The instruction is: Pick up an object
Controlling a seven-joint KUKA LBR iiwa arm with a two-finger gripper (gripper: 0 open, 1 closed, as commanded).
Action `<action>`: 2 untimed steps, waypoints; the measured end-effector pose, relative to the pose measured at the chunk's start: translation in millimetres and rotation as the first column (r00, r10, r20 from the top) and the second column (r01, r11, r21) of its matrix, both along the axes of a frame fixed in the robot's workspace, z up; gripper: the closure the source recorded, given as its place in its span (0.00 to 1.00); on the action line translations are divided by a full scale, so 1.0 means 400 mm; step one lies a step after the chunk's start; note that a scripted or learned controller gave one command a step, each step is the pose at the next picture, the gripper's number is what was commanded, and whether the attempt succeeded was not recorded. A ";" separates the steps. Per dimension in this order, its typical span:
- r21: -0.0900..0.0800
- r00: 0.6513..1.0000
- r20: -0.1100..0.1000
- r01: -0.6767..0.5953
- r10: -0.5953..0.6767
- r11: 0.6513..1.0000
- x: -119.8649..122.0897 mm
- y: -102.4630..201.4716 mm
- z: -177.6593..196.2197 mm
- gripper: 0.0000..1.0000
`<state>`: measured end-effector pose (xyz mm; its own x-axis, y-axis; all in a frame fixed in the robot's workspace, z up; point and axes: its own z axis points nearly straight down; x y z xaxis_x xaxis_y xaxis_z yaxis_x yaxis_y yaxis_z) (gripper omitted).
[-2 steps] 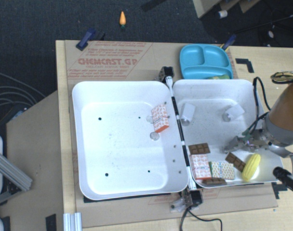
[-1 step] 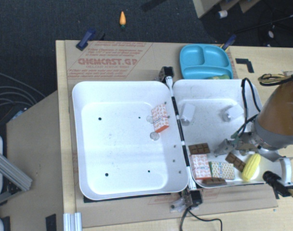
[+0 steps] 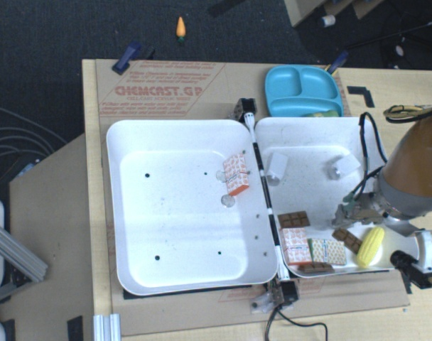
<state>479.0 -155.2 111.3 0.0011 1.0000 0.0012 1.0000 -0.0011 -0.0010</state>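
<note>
Just right of end effector [image 3: 352, 215], yellow corn [image 3: 371, 246], right bin [image 3: 301, 130]

one fixed camera above the counter, looking down at a slant

it takes in the left bin [image 3: 131, 190] and right bin [image 3: 308, 130] side by side, with dark floor [image 3: 45, 34] beyond the counter's [image 3: 159, 84] far edge. the arm [image 3: 415, 169] enters from the right. the view is fairly near, cutting off the counter's right end.
</note>
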 end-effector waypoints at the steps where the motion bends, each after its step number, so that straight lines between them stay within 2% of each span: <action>1: 0.000 1.000 0.000 0.000 0.000 1.000 0.000 0.000 0.000 0.00; 2: 0.006 1.000 0.000 -0.005 0.005 1.000 0.008 -0.163 -0.066 0.00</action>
<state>482.2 -220.4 84.9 -0.0035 1.0000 0.0071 1.0000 0.0035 -0.0006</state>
